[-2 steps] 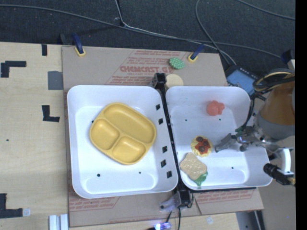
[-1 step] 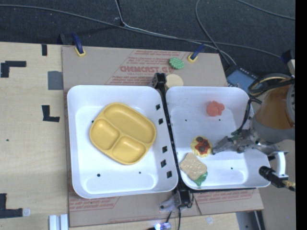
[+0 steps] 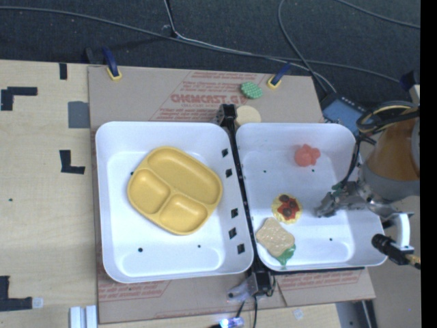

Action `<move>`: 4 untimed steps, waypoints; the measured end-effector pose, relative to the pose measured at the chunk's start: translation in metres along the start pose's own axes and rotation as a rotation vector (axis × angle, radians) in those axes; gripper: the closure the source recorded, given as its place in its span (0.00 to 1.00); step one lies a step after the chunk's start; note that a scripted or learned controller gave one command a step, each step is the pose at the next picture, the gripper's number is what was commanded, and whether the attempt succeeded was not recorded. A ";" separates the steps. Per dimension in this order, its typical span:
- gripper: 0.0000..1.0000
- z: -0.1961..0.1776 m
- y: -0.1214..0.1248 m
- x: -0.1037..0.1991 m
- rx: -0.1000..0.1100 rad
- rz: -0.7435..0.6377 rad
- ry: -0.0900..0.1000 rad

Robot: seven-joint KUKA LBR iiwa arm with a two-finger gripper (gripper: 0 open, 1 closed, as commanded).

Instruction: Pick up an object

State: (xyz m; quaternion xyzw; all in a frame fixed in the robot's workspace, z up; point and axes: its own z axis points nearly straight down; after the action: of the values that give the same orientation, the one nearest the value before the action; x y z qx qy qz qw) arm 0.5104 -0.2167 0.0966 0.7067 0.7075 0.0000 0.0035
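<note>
Lying nearest the lens, at the front edge of the right bin, a tan sandwich-like piece with a green leaf at its corner is resting against the divider side. Going from the left: the left bin is holding a yellow divided plate, sitting tilted on the bin floor. Across the divider, the right bin is carrying the tan piece, then a small yellow toy with red spots just behind it, and a pink-red lump farther back. To the right of these, the gripper is hanging low over the bin floor, and nothing is showing between its fingers; how far apart they are standing is too blurred to tell.

The yellow-and-red toy is looking like the likeliest target: it is lying just to the gripper's left in the view, near but apart, roughly level with it. It is looking roundish, with no clear long axis, so the approach angle probably matters little.
</note>
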 end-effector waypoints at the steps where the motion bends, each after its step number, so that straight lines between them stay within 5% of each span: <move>1: 1.00 -0.058 -0.007 -0.002 0.002 0.001 0.004; 2: 1.00 -0.113 -0.009 0.008 0.001 -0.001 0.004; 3: 1.00 -0.123 -0.008 0.008 0.004 -0.001 0.005; 4: 1.00 -0.126 0.002 0.056 0.005 -0.005 0.006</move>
State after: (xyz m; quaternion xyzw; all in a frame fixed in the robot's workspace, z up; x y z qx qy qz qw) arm 0.5120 -0.1605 0.2225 0.7049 0.7093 0.0005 -0.0004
